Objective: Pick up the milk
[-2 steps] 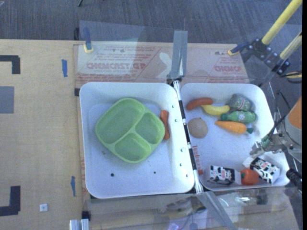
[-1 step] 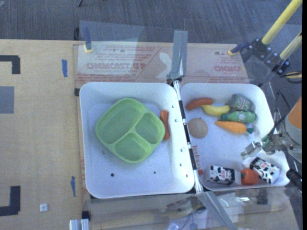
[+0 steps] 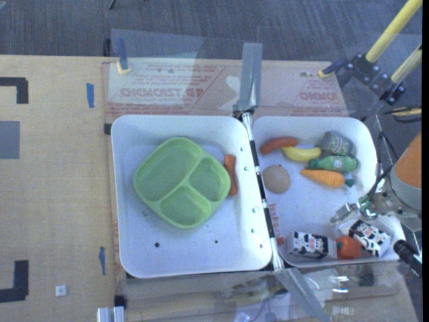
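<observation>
White-black milk carton (image 3: 309, 245) lies flat, long axis left-right.

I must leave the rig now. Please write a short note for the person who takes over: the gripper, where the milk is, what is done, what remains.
Gripper: low over the right bin, at its near right corner. I cannot tell whether it holds anything.
Milk: two cow-patterned cartons. One milk carton lies by the near wall of the right bin. A second carton lies just below the gripper, next to a tomato.
Done: arm has reached the cartons' corner; no carton is lifted.
Left: close on one carton and lift it.
The left bin holds a green divided plate.
</observation>
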